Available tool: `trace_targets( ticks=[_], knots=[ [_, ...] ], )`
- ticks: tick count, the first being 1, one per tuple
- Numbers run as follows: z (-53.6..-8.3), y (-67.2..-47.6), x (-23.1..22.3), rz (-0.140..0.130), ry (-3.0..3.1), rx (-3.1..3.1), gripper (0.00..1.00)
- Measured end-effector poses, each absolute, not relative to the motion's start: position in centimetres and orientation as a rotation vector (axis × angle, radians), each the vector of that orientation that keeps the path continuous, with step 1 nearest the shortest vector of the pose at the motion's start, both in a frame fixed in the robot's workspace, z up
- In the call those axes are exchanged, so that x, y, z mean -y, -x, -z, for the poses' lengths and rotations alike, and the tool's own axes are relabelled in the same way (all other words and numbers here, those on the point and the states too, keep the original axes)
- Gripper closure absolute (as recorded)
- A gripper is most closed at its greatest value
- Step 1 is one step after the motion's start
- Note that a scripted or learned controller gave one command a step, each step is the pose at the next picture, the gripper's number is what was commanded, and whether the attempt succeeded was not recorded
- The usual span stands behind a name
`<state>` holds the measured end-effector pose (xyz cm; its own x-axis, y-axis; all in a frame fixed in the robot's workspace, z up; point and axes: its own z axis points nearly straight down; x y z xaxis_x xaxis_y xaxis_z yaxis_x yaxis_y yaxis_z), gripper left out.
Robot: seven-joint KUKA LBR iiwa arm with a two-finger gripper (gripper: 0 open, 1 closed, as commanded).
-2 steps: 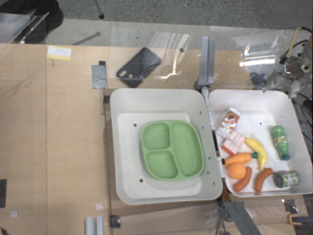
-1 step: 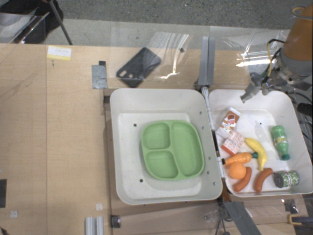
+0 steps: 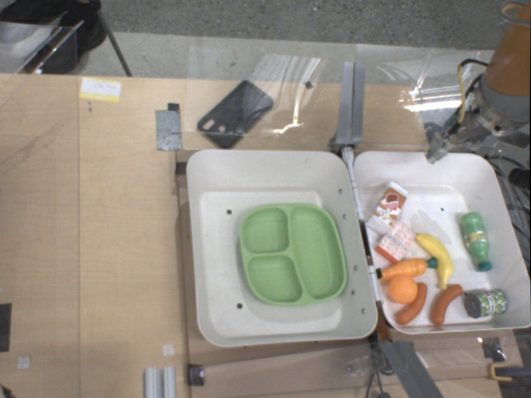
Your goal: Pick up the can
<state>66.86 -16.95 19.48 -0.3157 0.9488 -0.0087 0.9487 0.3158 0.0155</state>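
On the counter [image 3: 99, 222], our claw [image 3: 437, 148], grip state unclear, hangs well above the can [image 3: 486, 303]; we should descend centred over its sideways body.

Below me I count two shallow white plastic bins side by side on the table: the left bin [image 3: 207, 222] and the right bin [image 3: 489, 181]. The left one carries one light green plastic tray with three compartments [image 3: 292, 254]. In the right one I count one dark can with a green label lying on its side [image 3: 485, 303], one green plastic bottle [image 3: 474, 240], one yellow banana [image 3: 439, 257], one orange carrot [image 3: 404, 268], one round orange fruit [image 3: 402, 289], two reddish-brown sausages [image 3: 413, 303] [image 3: 448, 302], and two small red-and-white cartons [image 3: 388, 207] [image 3: 396, 242].
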Motion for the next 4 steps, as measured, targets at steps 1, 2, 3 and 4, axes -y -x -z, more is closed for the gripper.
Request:
trace_targets(
  ticks=[1, 2, 3, 4],
  knots=[
    [-19.5, -66.9, 17.0, -0.012, -1.828, -2.535, 0.00],
    [-11.5, -61.0, 14.9, -0.022, -2.069, -2.333, 0.00],
    [-9.4, -64.8, 9.8, -0.009, -2.253, -2.180, 0.00],
    [-10.7, -64.9, 9.9, -0.014, -2.246, -2.179, 1.00]
  ],
)
